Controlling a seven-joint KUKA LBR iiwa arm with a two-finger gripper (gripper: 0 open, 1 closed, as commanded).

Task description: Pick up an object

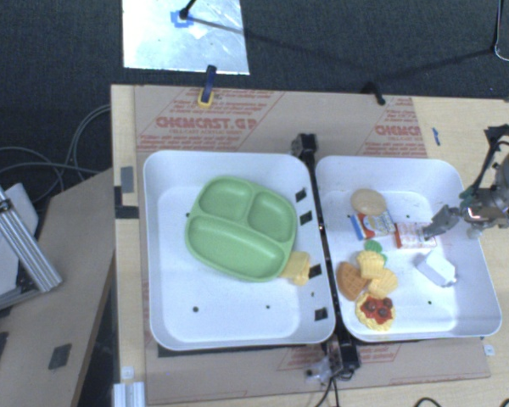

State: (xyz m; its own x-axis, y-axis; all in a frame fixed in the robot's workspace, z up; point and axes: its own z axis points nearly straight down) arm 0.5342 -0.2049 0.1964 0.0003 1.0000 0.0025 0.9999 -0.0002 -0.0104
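Two white bins sit side by side on a brown sheet printed "CHEMCAST GP" in red. Left bin [165, 253] holds a green divided plate [242, 227], tilted, with a yellow piece [298, 268] touching its lower right corner; open floor remains along that bin's lower edge. Right bin [475, 270] is crowded at its left: a tan round item [369, 201], a red-and-white packet [376, 225], yellow and orange toy foods [366, 274], a red-topped piece [376, 310], and a white block [436, 269] apart to the right. Gripper [441, 220] hangs low over the right bin near a red-printed card [411, 236]; finger state cannot be told. Dark carpet surrounds the bench.
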